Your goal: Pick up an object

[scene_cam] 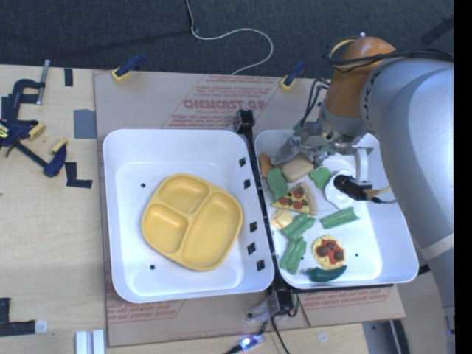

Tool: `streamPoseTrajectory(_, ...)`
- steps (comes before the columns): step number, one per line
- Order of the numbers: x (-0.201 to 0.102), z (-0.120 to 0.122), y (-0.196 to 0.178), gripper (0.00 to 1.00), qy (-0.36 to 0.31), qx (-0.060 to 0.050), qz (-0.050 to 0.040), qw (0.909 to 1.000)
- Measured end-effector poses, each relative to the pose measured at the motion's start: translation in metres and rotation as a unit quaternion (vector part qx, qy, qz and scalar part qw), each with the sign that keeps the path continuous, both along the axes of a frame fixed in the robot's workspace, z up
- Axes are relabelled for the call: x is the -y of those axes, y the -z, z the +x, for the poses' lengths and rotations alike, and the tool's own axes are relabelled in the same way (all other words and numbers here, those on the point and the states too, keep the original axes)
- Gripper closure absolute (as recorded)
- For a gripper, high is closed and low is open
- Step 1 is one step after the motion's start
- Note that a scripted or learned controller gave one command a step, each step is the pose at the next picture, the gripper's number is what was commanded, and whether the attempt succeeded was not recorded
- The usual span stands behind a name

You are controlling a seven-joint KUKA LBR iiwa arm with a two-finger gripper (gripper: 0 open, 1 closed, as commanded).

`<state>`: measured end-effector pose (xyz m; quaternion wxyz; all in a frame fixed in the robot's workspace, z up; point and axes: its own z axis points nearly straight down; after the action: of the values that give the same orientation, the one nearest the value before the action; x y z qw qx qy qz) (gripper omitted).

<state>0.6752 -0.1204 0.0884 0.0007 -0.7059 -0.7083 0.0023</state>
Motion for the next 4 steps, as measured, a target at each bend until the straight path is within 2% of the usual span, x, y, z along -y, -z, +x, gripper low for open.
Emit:
streamPoseTrajectory(1,0.000,0.001,-0.013,1.00,0.000,0.002,-0.0002,1.0000)
streamPoseTrajectory(2,-0.003,0.008,-0.074,1.00,0.001,0.004,0.0011,1.0000)
streamPoseTrajectory(3,-0.011,0.009,-0.120,1.00,0.000,0.004,0.0013,1.0000)
streamPoseTrajectory(4,-0.012,0.009,-0.137,1.00,0.001,0.003,0.0014,1.0000)
